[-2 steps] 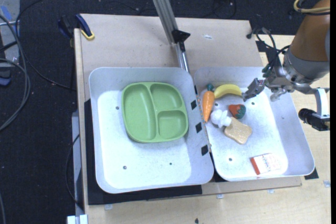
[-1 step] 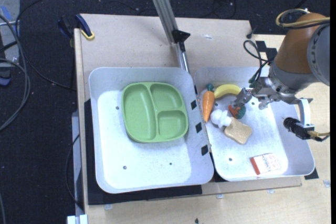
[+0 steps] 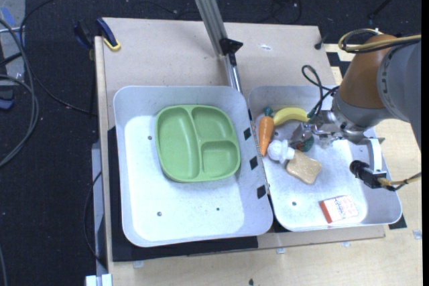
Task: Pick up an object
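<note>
The right bin point(image 3: 375, 211) holds a yellow banana point(image 3: 289, 116), an orange carrot point(image 3: 265, 134), a small white object point(image 3: 281, 152), a tan bread slice point(image 3: 303, 168) and a red-and-white packet point(image 3: 341, 209). My gripper point(image 3: 309, 134) is low in this bin, just right of the carrot and below the banana, above the bread slice. The wrist blocks its fingers. The grey arm with its orange band point(image 3: 365, 74) comes in from the right.
The left bin point(image 3: 134, 211) carries a green divided plate point(image 3: 198, 143). A slanted metal pole point(image 3: 208, 7) crosses the bench above the bins. A black cable point(image 3: 315, 80) loops near the wrist. A yellow-and-blue clamp point(image 3: 107, 37) sits at the bench's far left corner.
</note>
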Available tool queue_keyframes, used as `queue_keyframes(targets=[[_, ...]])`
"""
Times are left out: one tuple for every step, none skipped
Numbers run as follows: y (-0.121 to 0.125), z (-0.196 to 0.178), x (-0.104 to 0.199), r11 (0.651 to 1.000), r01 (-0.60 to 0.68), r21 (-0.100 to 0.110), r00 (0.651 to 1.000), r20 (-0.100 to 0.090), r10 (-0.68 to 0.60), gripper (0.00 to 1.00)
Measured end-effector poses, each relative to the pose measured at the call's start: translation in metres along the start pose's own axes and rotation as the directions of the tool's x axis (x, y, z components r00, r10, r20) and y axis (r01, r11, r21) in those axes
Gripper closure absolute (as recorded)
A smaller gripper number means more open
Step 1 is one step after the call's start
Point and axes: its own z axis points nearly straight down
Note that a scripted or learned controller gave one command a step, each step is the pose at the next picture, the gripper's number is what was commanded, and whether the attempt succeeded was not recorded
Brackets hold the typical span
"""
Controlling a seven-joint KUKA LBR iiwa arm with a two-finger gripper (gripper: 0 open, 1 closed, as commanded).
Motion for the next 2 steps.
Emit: queue_keyframes(targets=[[0.001,-0.013,0.000,1.000,0.000,-0.003,1.000,0.000,0.000,1.00],[-0.002,-0.057,0.002,1.000,0.001,-0.004,1.000,-0.001,-0.001,1.00]])
